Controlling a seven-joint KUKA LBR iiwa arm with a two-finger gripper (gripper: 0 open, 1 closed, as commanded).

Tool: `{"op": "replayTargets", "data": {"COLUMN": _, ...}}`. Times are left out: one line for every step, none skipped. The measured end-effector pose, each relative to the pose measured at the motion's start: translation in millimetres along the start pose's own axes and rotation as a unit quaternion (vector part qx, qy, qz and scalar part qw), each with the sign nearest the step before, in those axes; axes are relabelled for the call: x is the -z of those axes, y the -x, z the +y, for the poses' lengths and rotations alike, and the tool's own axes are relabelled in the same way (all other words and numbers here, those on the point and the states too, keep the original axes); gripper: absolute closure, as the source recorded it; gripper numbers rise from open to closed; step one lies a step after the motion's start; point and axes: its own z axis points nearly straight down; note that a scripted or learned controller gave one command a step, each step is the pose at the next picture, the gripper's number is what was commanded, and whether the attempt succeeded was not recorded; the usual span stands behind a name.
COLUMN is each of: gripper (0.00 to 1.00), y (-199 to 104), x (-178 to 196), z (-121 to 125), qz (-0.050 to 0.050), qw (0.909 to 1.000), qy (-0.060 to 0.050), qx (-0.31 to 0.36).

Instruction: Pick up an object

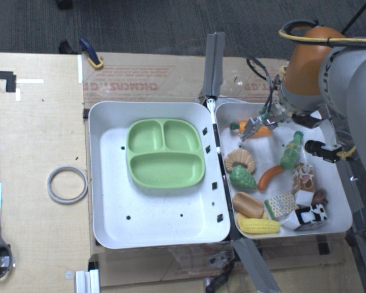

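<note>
Hovering right over the orange toy carrot (pixel 260 130), the tool (pixel 251 129) looks open, can't tell for sure; carrot's long axis runs left-right under it.

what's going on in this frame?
The KUKA arm reaches in from the right, its gripper low over the back of the right bin, at a toy carrot. Whether it grips it is unclear. Toy food fills that bin: green bottle, sausage, corn. The left bin holds a green divided plate.
</note>
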Motion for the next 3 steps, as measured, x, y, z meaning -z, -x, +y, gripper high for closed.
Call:
{"op": "replayTargets", "data": {"gripper": 0.0, "y": 36, "x": 61, "z": -43, "qz": 0.002, "qw": 0.9988, "qy": -0.004, "qx": -0.048}}
{"op": "replayTargets", "data": {"gripper": 0.0, "y": 23, "x": 69, "z": -74, "qz": 0.003, "qw": 0.9997, "qy": -0.004, "qx": -0.024}}
{"op": "replayTargets", "data": {"gripper": 0.0, "y": 48, "x": -4, "z": -72, "qz": 0.003, "qw": 0.9999, "qy": -0.004, "qx": 0.01}}
